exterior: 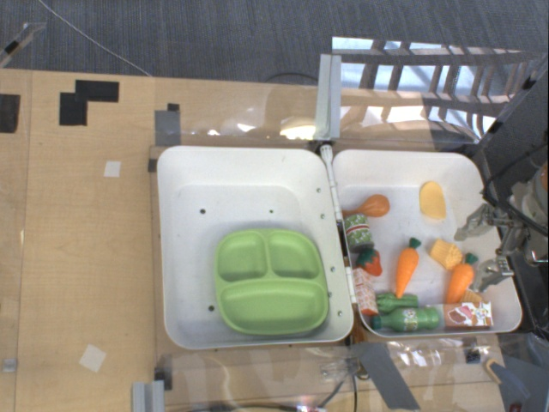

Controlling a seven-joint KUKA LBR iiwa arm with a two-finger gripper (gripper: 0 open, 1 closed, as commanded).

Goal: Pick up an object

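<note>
The right white bin [463, 166] holds several toy foods: an orange drumstick [374, 204], a yellow piece [433, 200], a green can [356, 228], a strawberry [370, 262], two carrots [406, 267] [460, 281], a yellow cheese block [445, 253], two green bottles [405, 318] and a small carton [470, 314]. My gripper [481, 251] reaches in over the bin's right edge. It stands open, one finger [473, 225] far and the other near, with nothing between them. The cheese block and the right carrot lie just left of the fingertips.
The left white bin [184, 174] bears a green divided plate [270, 280]. A metal rack [429, 67] stands behind the right bin. The wooden bench [77, 230] stretches to the left. A divider rail [334, 221] separates the bins.
</note>
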